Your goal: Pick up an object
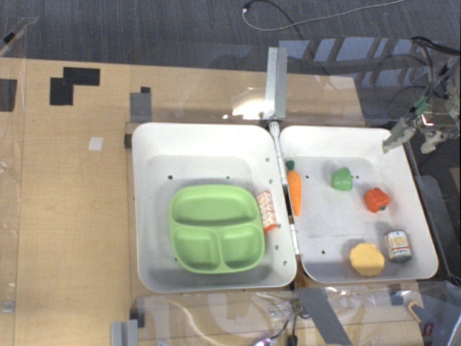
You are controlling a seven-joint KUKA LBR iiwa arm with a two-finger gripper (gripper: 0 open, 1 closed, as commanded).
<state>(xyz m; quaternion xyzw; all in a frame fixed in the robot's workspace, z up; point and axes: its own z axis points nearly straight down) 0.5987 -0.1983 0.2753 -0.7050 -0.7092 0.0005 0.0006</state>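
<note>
Two white bins sit side by side on the light wood desk (pixel 65 215). The left bin (pixel 144 265) fills the middle of the frame. In it lies a green plate (pixel 216 228) with three sections. Just to the right of the plate, a small orange and white packet (pixel 266 210) lies close to the plate's edge.

The right bin (pixel 317 265) holds five things. A toy carrot (pixel 294 191) lies along its left wall, with its green top pointing to the top of the frame. A small green thing (pixel 342 179) sits near the middle top of this bin. To its right and a bit lower is a red-orange thing (pixel 376 200). Near the lower right corner stands a small can (pixel 397 245), and just to its left is a yellow lump (pixel 367 259). All five lie apart from each other.

The end effector (pixel 421 128) is at the right edge of the frame, above the upper right corner of the right bin. It is far from the things in the bin and holds nothing. I cannot tell if it is open or closed.

A black cable (pixel 302 21) curls on the dark floor at the top.
</note>
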